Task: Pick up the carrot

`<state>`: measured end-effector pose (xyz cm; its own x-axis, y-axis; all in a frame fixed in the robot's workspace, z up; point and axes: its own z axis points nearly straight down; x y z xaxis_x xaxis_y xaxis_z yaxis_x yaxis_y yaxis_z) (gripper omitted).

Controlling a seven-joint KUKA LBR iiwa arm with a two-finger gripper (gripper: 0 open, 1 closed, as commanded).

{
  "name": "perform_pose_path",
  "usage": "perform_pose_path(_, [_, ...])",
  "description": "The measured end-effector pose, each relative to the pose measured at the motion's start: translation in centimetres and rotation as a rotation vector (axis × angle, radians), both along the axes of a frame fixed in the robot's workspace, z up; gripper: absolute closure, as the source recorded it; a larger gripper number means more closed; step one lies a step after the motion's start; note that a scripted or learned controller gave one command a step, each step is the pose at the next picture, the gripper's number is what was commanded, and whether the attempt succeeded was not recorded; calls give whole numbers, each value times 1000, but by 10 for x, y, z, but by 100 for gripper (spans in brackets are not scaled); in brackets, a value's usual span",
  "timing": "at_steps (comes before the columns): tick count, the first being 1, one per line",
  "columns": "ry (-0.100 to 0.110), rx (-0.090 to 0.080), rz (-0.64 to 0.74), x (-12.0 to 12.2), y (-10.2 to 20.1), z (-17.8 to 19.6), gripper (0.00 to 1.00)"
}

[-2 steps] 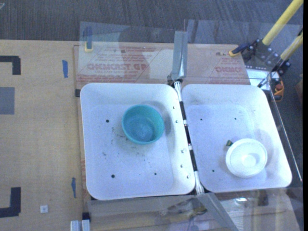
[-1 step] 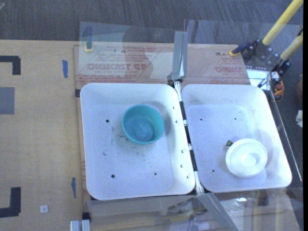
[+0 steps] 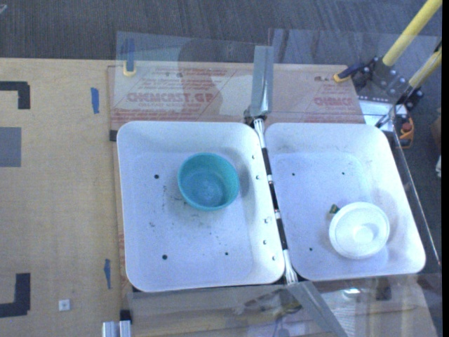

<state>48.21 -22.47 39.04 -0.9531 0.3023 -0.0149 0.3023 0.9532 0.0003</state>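
Nearest, a white bowl [image 3: 359, 232] touched at its far-left rim a stub [image 3: 335, 208], perhaps the carrot; the pincer's state we couldn't tell.

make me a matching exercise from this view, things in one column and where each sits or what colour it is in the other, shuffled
Things:
1. teal bowl
2. white bowl
3. blue tape strip
4. yellow pole

Places or colours:
A. on the tan board, left of both bins
B. in the right bin, near its front right corner
C. top right of the view, slanting over the dark floor
D. in the left bin, a little behind its middle

Pairs: 1-D, 2-B, 3-A, 4-C
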Motion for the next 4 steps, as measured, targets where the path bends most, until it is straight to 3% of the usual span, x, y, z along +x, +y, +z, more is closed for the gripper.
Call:
perform_pose_path(1, [-10,-4,-4,1,-2,12,100])
perform_pose_path(2, [10,-1,467,-1,2,-36,100])
perform_pose_path(4, [-9,-11,457,2,-1,-12,100])
